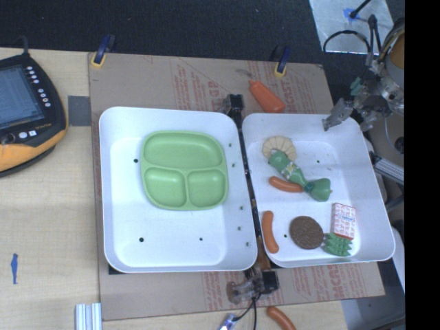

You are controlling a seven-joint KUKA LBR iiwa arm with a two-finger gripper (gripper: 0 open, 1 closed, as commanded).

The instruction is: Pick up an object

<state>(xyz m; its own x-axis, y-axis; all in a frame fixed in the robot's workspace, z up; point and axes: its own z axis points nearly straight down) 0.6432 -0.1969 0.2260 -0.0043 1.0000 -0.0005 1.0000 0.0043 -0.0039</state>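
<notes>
We look down from one fixed camera mounted above the worktop (48, 205), tilted at a slant rather than straight down. The far edge of the worktop sits toward the top of the picture, with dark floor beyond it. We are far enough back to take in both white bins whole: the left bin (124, 253) near the middle, the right bin (375, 205) beside it. The arm (375, 91) enters at the upper right, partly cut off by the frame.

Red lettering runs in rows across the cardboard sheet (206, 81) beneath the bins, too blurred to read. The small red-and-white packet (343, 221) bears print, equally illegible.
</notes>
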